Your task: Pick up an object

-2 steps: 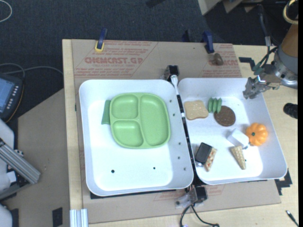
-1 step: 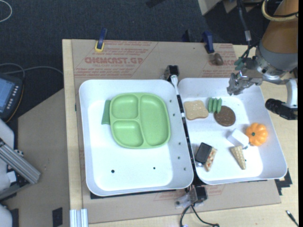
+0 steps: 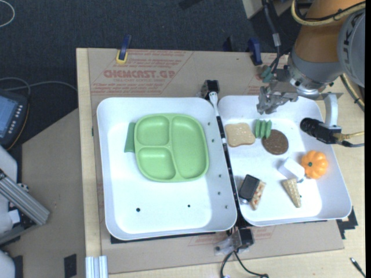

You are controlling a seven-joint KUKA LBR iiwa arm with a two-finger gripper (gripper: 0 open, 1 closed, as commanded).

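Grey arm (image 3: 324,33) with orange band reaches in from the right, far side. Gripper (image 3: 270,108) hangs over the far part of the right bin (image 3: 327,198), close to its far left corner. Whether it is released or clenched: cannot tell from this angle; nothing seen in its grasp. Just near of the gripper lies a small green ribbed piece (image 3: 264,128), with a toast slice (image 3: 239,134) just beside it to the left and a brown disc (image 3: 276,142) touching or almost touching it on the near right. Further right sits an orange pumpkin (image 3: 314,164), and a white block (image 3: 291,169) rests just to its left. A pale wedge (image 3: 293,191) lies near of the white block, point toward the near edge. At the bin's near left, a black block (image 3: 249,186) is tilted, with a tan speckled strip (image 3: 258,194) against its right side. Left bin (image 3: 116,201) holds a green divided plate (image 3: 171,147), three compartments, flat, set toward the far right of that bin. Both bins sit side by side on a brown board (image 3: 162,68) with red lettering along its far edge.
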